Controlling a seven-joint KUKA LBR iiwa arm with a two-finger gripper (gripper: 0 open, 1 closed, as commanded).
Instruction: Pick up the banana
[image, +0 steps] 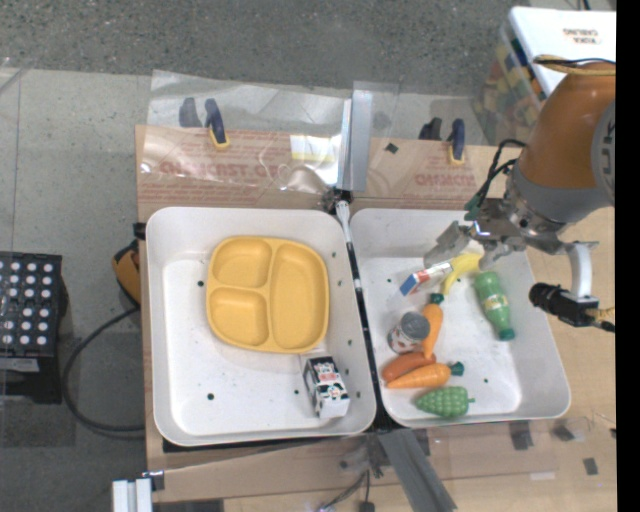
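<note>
The banana is small and yellow and lies in the upper part of the right bin. A white tube with red and blue ends touches its left side. My gripper hangs just above the banana's upper end, reaching in from the right. Its fingers are spread open, one to the left and one to the right. Nothing sits between them, and the banana rests on the bin floor.
In the right bin a green bottle lies right of the banana. Two carrots, a small can and a green knobbly toy lie below it. The left bin holds a yellow divided plate and a milk carton.
</note>
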